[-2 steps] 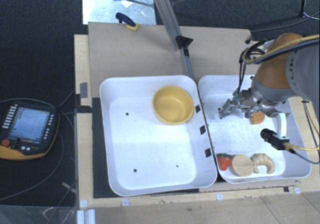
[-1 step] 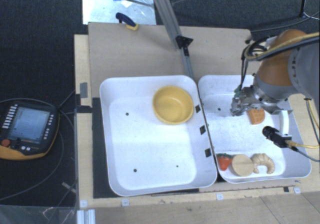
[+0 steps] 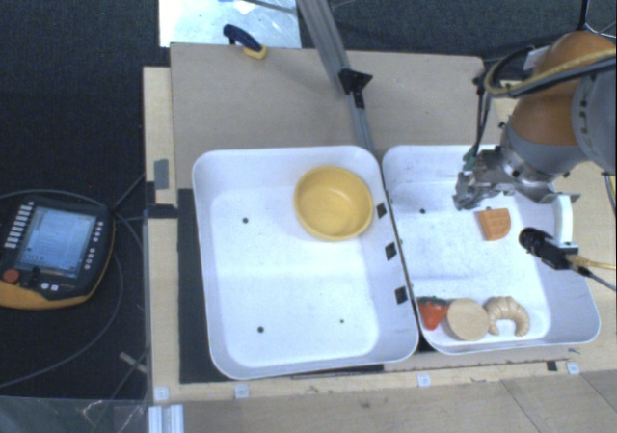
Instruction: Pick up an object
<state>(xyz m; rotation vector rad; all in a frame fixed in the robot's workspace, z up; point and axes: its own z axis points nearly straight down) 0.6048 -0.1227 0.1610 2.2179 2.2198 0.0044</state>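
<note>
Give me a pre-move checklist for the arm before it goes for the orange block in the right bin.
1. Target in view: the orange block lies unobstructed on the floor of the right bin. Ok.
2. Gripper position: the gripper sits up and left of the block, not over it. Not ok.
3. Grip state: cannot tell.
4. Room around the block: the tomato, round biscuit and croissant lie apart from it, along the bin's near edge. Ok.
5. Side clearance: a black cylinder on the arm's side hangs just right of the block. Cannot tell whether it would clip it.
6. Left bin: the yellow bowl is away from the path. Ok.
</note>
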